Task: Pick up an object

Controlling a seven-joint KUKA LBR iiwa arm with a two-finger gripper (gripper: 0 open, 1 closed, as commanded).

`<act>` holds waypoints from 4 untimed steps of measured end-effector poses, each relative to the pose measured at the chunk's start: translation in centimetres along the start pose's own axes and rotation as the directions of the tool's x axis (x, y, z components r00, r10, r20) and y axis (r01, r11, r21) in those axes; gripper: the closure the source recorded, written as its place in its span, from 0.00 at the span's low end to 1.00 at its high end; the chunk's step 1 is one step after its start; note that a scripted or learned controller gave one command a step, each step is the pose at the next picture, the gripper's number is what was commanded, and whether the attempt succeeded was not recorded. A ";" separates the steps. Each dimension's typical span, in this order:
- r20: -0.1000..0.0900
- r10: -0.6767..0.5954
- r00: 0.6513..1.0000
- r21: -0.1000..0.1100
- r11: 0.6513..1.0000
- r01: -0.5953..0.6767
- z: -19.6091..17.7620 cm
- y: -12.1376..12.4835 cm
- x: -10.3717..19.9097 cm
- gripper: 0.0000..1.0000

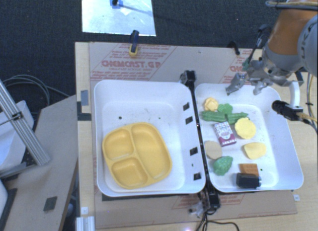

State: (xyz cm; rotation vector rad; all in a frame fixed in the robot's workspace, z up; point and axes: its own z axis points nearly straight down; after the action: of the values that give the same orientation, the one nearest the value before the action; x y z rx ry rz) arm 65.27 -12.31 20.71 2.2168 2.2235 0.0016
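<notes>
Two white bins (149,93); one yellow tray (136,154); roughly nine small objects (224,133).

Two white bins are seen: the left bin (144,93) and the right bin (283,140). A yellow divided tray (136,154) is carried in the left one. In the right bin, colours are mixed: a yellow lumpy piece (210,104), a green leafy item (223,115), a yellow round disc (245,127), a pale yellow wedge (255,150), a small packet (224,133) printed in red and white, a beige round piece (213,150), a green lump (222,165), an orange-brown block (248,168) and a black block (248,180). The tabletop (164,61) is shown as tan board with red lettering. The arm (293,31) is coloured orange and grey, with a metallic grey gripper (246,82). A dark speckled floor (39,26) is seen around, with a shiny silver sheet (118,6) on it.
</notes>
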 end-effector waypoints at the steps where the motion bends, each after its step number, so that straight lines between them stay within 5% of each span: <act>1: -0.003 0.005 1.000 0.000 1.000 -0.005 12.7 -0.9 -0.7 0.00; 2: 0.001 0.002 1.000 -0.009 1.000 -0.002 10.8 -0.5 -0.7 1.00; 3: 0.001 0.001 1.000 -0.009 1.000 -0.001 10.9 -0.5 -0.7 0.00; 4: 0.001 0.001 1.000 -0.013 1.000 -0.001 9.7 -0.4 -0.7 1.00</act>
State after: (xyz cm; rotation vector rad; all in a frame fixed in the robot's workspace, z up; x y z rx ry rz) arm 64.89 -13.06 10.99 2.2109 2.2151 0.0148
